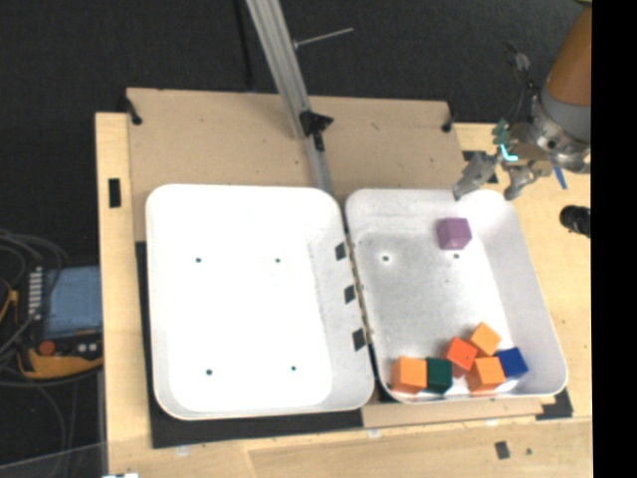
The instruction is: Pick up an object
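A purple cube (pixel 454 232) lies alone in the upper part of the right bin (pixel 518 267). Along that bin's near edge sit several small blocks: an orange one (pixel 409 372), a dark green one (pixel 439 374), orange ones (pixel 462 352) (pixel 486 339) (pixel 488 371) and a blue one (pixel 512 361). My gripper (pixel 490 182) hangs over the bin's far right corner, up and to the right of the purple cube, open, its two fingers spread apart with nothing between them.
The left bin (pixel 159 297) lies beside the right one, a black hinge strip between them. A grey metal post (pixel 284 63) slants up from the back of the bench. Cables and a blue box (pixel 70 302) lie off the left edge.
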Controlling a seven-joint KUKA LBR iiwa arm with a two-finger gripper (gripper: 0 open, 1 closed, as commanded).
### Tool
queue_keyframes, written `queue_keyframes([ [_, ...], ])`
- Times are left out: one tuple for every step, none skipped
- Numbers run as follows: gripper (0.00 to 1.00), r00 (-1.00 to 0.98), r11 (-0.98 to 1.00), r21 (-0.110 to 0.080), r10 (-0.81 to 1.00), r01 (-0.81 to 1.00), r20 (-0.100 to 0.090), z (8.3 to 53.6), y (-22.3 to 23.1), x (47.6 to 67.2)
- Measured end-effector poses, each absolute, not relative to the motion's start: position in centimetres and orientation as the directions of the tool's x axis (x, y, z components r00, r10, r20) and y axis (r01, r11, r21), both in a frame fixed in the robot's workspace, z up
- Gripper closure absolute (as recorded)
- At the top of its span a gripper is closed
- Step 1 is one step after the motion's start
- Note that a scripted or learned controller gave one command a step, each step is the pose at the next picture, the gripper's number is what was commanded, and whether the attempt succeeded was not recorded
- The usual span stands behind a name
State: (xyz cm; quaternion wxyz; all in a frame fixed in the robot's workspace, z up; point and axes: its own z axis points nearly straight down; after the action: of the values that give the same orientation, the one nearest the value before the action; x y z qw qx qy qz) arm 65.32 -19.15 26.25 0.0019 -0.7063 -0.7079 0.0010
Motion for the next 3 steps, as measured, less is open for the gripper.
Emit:
queue_keyframes([
  [0.00, -0.004, 0.004, 0.000, 1.000, 1.000, -0.004, 26.6, -19.3, 65.4],
  [0.00, -0.006, 0.006, -0.004, 1.000, 1.000, -0.002, 21.1, -18.6, 65.9],
  [0.00, -0.008, 0.008, -0.003, 1.000, 1.000, -0.003, 16.8, -18.7, 66.3],
])
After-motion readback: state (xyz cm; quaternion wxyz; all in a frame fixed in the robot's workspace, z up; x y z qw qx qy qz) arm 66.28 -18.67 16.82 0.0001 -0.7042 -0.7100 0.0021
